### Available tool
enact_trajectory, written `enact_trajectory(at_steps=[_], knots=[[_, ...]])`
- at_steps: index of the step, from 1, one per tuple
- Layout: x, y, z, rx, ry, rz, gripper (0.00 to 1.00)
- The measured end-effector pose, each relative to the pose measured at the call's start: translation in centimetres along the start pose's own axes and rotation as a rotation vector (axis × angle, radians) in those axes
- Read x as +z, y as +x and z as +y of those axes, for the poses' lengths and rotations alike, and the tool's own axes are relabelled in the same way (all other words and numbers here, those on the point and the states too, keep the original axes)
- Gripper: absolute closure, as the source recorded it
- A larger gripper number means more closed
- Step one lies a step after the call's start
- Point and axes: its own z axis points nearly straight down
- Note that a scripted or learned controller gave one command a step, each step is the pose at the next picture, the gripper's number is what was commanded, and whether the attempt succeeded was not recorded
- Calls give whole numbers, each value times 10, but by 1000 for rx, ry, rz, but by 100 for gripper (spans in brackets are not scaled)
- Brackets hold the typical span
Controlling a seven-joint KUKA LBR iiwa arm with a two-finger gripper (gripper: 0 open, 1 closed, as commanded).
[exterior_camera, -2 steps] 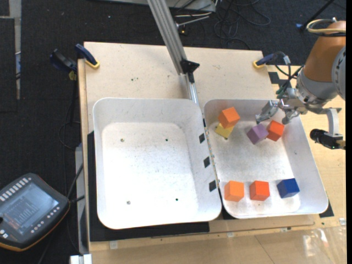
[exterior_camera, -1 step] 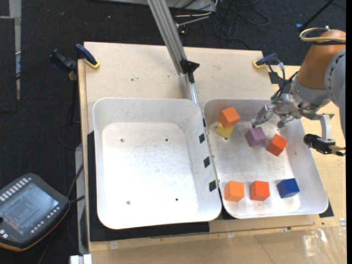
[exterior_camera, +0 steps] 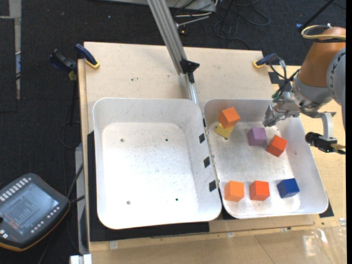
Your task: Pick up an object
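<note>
In the right bin lie several small blocks. An orange block leans on a yellow one near the bin's back left. A purple block and an orange-red block sit mid-bin. Along the front stand an orange block, an orange-red block and a blue block. My gripper hangs over the bin's back right, just up and right of the purple block, with nothing seen in it.
The left bin lies beside the right one, a black hinge strip between them. A metal pole slants down to the bins' back. Clamps grip the board's far corners. A teach pendant lies at lower left.
</note>
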Motion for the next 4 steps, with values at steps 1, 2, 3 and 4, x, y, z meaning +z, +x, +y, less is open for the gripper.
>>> enact_trajectory(at_steps=[1,2,3,4], knots=[[-53,-4,-8,4,-2,1,100],[-87,-4,-6,1,-1,1,100],[-84,38,-22,-3,6,5,100],[-95,88,-28,-4,5,6,100]])
